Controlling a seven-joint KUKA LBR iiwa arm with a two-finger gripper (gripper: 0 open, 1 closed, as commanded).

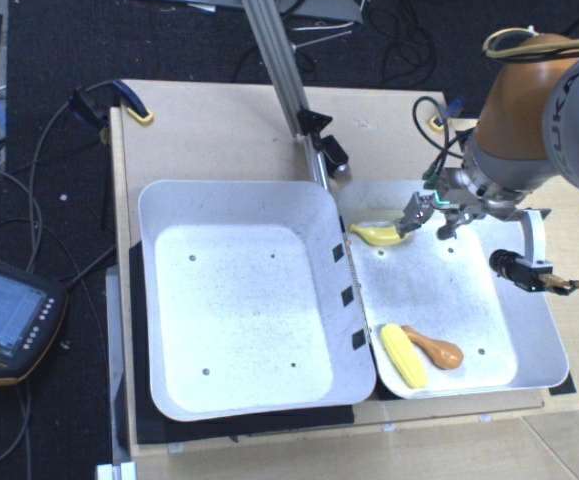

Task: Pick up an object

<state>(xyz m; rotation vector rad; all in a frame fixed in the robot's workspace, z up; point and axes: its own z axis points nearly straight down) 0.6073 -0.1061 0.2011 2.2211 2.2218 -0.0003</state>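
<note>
Banana lying left-right in right bin, gripper at its right end

Wooden bench carries two white bins side by side: left bin, right bin.

Worktop: pale wood, matt, smooth.
Left bin: white plastic, matt, speckled with dark flecks.
Right bin: same white plastic, likewise flecked.
Arm: glossy orange band above matt grey casing.
Banana: yellow, smooth, possibly plastic.
Slanted rail: ribbed bare metal.
</note>
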